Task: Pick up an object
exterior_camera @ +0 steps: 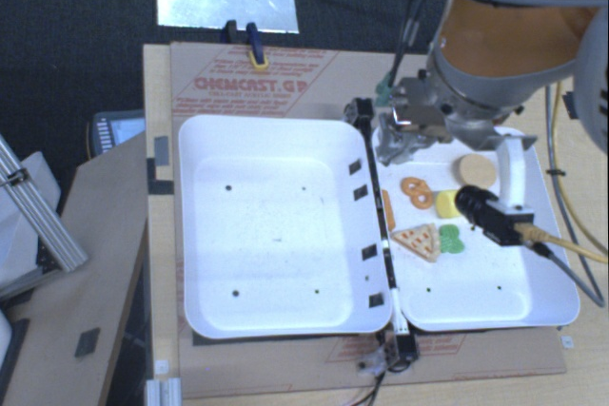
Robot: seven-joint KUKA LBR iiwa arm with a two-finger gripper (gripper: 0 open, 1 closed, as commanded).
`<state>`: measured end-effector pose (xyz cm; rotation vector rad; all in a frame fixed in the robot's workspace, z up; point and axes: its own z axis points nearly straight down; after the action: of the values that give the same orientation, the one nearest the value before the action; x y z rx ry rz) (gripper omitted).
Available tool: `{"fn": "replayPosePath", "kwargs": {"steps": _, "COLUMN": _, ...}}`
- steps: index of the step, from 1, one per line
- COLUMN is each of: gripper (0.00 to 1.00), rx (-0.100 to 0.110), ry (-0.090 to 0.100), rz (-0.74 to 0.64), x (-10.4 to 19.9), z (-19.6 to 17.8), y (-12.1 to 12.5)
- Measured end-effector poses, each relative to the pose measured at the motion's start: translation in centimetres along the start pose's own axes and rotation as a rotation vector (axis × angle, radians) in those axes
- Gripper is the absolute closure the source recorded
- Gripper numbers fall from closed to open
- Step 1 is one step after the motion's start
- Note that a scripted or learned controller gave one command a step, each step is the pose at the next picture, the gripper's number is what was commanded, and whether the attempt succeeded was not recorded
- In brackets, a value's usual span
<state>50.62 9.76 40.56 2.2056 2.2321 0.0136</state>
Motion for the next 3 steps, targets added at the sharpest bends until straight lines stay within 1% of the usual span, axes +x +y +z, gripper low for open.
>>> {"fn": "replayPosePath", "kwargs": {"steps": 1, "gripper": 1.0, "rx": -0.007, "ry": 0.004, "rz": 0.001, "x": 5.3, "z": -12.0, "y": -1.9}}
{"fn": "replayPosePath", "kwargs": {"steps": 2, "gripper": 1.0, "rx": 0.004, "ry": -0.001, "rz": 0.003, "x": 5.0, "z": -12.4, "y": -1.8}}
{"fn": "replayPosePath", "kwargs": {"steps": 3, "gripper": 1.0, "rx": 0.002, "ry": 0.0, "rz": -0.003, "x": 5.0, "z": -13.5, "y": -1.7}}
